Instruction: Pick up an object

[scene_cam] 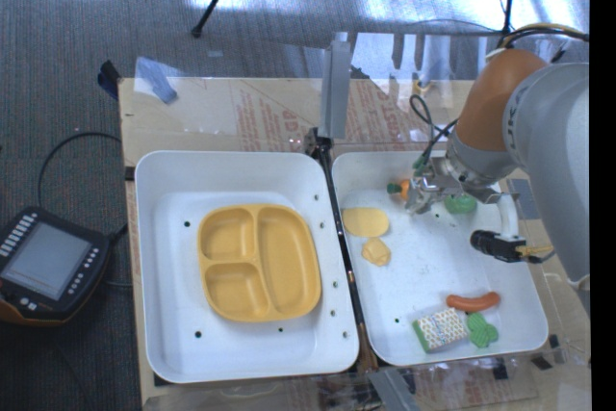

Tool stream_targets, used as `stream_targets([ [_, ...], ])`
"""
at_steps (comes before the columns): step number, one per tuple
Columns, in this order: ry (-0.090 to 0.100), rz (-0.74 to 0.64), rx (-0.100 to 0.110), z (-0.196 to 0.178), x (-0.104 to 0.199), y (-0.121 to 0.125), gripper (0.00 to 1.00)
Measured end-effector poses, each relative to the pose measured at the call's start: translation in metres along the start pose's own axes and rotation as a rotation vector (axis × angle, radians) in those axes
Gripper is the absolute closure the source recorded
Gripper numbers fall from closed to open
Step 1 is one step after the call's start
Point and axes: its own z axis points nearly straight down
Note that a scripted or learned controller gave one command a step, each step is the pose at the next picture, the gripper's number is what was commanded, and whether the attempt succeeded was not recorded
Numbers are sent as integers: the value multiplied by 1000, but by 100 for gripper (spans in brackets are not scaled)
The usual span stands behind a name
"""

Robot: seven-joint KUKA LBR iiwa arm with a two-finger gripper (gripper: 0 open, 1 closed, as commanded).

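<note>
The grey arm (549, 140) reaches in from the right, jaws pointing downward.

Gripper (423, 194) down in the right bin (428, 276): orange piece (405, 192) just beside, yellow disc (366, 222) near, yellow plate (258, 262) well apart.

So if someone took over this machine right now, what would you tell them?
Claw: low over the far end of the right bin, whether it grips anything cannot be told.
Nearest things: a small orange and green piece beside it, a green piece on its other side.
Also in that bin: yellow disc, yellow lump, red sausage, green and white block. Left bin holds a yellow tray.
Done: nothing seen lifted. Left: grab one object and raise it.
</note>
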Motion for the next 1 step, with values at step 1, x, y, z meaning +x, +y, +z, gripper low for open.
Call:
stream_targets([
  [1, 0, -2, -2, -1, 1, 1, 0],
])
